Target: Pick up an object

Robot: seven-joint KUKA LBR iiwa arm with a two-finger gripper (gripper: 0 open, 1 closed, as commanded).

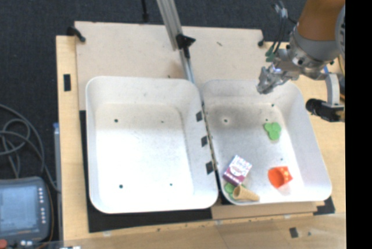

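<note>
- The end effector (265, 86) hangs at the upper right of the frame, over the top rim of the right bin (308, 125), nothing under it.
- Honestly can't tell how it's set, it's too small and blurry from here.
- Pickable stuff sits lower in that bin: green piece (272, 130) mid-right, orange piece (279, 177) below it, purple-and-white carton (237, 169) and a tan cone (246, 194) down by the bottom edge.
- Left bin (145, 143) sits beside it on the counter (67, 125).
- Looks like the approach step; next it needs to come down-frame over one item, probably the green one, and descend.

Four small objects (272, 130) in right bin (308, 125)
</note>
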